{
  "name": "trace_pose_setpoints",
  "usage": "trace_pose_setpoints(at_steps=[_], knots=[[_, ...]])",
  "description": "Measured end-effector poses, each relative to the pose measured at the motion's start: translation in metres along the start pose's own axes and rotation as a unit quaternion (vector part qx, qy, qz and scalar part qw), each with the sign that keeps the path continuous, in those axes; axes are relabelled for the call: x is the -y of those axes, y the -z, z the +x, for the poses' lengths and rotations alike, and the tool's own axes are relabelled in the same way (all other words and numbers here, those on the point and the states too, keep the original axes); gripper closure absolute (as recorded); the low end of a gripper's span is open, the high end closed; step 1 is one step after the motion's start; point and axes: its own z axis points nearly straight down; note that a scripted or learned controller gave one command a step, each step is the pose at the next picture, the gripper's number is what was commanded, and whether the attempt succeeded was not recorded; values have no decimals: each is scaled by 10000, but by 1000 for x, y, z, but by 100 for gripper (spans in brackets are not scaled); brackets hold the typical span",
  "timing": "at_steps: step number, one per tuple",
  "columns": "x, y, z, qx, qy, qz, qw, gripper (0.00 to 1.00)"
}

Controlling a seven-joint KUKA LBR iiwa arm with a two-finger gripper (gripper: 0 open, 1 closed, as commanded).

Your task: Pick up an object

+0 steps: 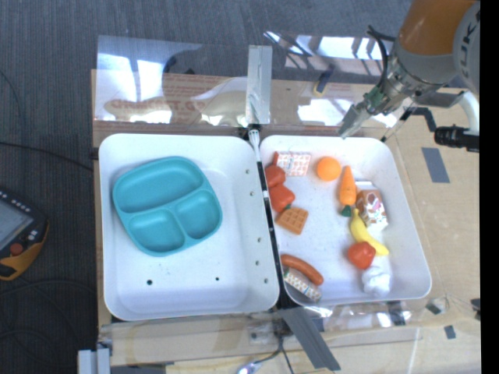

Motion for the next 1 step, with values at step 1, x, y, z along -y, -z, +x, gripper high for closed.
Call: trace_pose_setpoints(at_steps=[1], knots=[[39,-105,-96,-13,308,14,9995,100]])
